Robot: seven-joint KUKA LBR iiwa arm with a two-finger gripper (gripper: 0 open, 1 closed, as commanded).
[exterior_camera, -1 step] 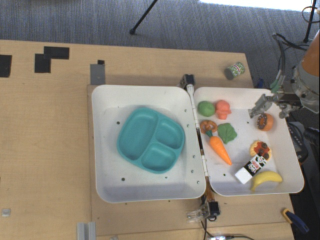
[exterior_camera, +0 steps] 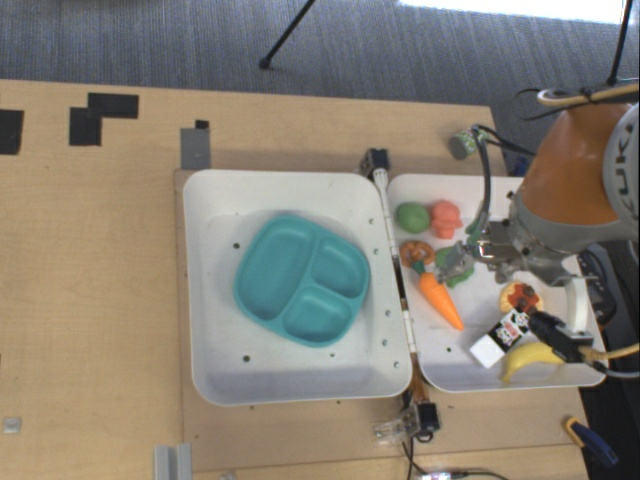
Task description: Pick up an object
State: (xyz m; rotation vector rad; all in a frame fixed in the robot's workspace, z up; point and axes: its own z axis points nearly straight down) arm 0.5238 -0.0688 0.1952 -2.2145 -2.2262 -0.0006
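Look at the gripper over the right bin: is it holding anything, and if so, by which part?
It cannot be told. The gripper sits low in the right bin, beside the carrot and a small green item, with nothing clearly seen in its grasp.

Honestly we can't read a single word, number or brand anywhere here. The closest thing to print is the small white and black block [exterior_camera: 503, 336] in the right bin [exterior_camera: 455, 373], which has dark marks on its face, but they're too small and blurry for us to make out. The black shapes [exterior_camera: 100, 116] stuck on the desk [exterior_camera: 90, 298] at the top left are plain solid patches, no lettering on them. The teal divided plate [exterior_camera: 303, 279] in the left bin [exterior_camera: 215, 368] carries no marking we can see.
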